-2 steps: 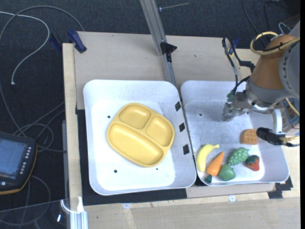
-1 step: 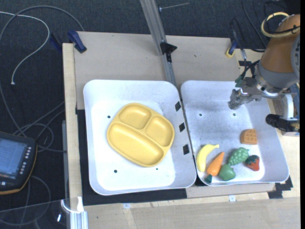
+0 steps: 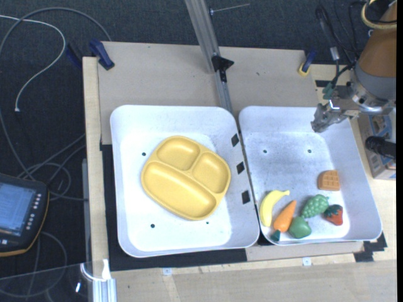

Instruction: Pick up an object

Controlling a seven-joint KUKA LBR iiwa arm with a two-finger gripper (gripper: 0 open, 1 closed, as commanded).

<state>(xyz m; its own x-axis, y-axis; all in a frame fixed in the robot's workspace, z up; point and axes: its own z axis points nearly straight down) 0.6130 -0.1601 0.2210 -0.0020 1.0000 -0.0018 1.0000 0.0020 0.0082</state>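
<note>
1. While my gripper (image 3: 322, 119) hangs at the right bin's (image 3: 277, 137) far right corner, finger state: I cannot tell.
2. Waffle (image 3: 328, 180) lies toward the bin's near edge, just ahead.

Two white bins: left bin (image 3: 126, 168) well away from the gripper (image 3: 320, 123), right bin (image 3: 277, 137) under it. One yellow divided plate (image 3: 186, 177), three compartments, in the far bin. Six toy foods in the near bin, all below the gripper toward the front edge: one waffle (image 3: 328, 180), one banana (image 3: 271, 205), one carrot (image 3: 284, 215), one grape bunch (image 3: 315, 204), one strawberry (image 3: 334, 214), one green pepper (image 3: 300, 229). One gripper.
</note>
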